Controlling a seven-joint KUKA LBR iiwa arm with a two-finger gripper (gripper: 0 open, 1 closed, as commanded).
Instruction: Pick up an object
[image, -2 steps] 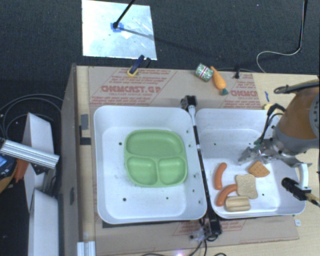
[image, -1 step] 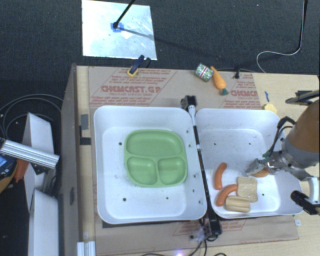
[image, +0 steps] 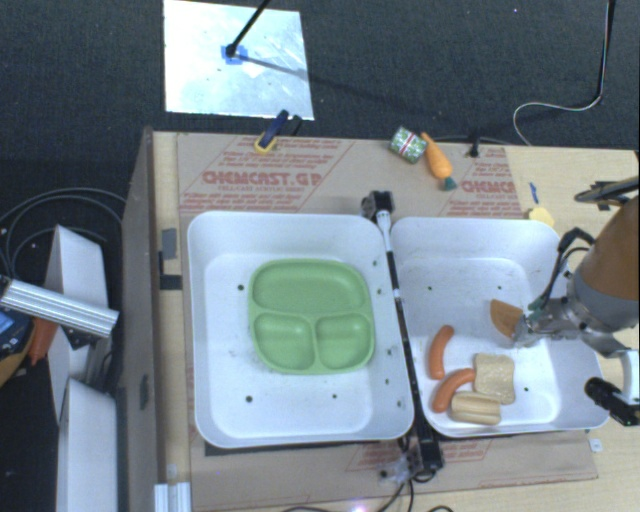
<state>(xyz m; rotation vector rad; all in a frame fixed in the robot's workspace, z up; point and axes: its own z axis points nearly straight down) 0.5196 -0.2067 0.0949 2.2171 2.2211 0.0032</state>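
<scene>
In the right white bin (image: 470, 250) lie several food toys. Two orange sausages (image: 441, 352) (image: 452, 388) rest near its left wall. A tan bread slice (image: 494, 376) and a pale bun (image: 475, 408) sit at the front. A brown piece (image: 506, 318) lies against the gripper (image: 527, 325), which reaches in from the right, low over the bin floor. The arm's body hides the fingertips, so I cannot see whether anything sits between them.
The left white bin (image: 225, 250) holds a green divided plate (image: 310, 315). Behind the bins, on the cardboard, lie a small green can (image: 408, 143), a toy carrot (image: 438, 160) and a yellow-and-blue clip (image: 272, 133). Cables run between the bins and at the far left.
</scene>
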